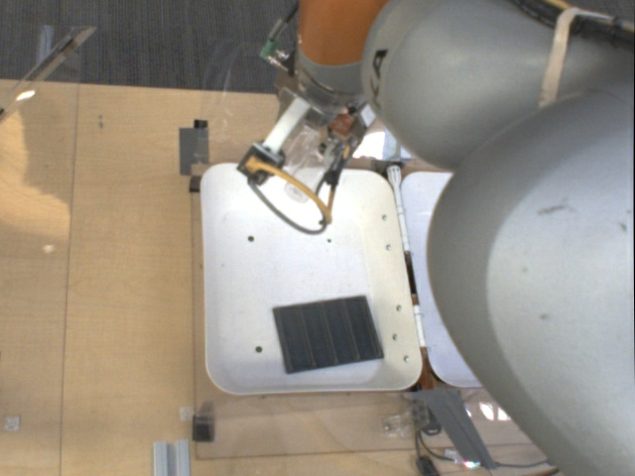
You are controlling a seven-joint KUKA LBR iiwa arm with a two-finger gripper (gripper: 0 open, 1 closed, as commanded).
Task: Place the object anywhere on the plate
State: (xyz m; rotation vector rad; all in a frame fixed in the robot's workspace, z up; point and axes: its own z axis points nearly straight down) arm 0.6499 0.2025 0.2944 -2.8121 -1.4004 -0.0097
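A dark grey ribbed rectangular plate (327,333) lies flat in the near part of the left white bin (233,296). My gripper (327,162) hangs over the far edge of that bin, well beyond the plate and a little to its left. The wrist and its fittings cover the gripper's tips. I cannot make out any object between them or on the bin floor around them. Nothing rests on the plate.
The big grey arm covers most of the right bin (425,228), leaving a narrow strip of it beside the divider. Small black brackets (195,147) stand on the wooden bench at the left bin's corners. Bare bench lies to the left.
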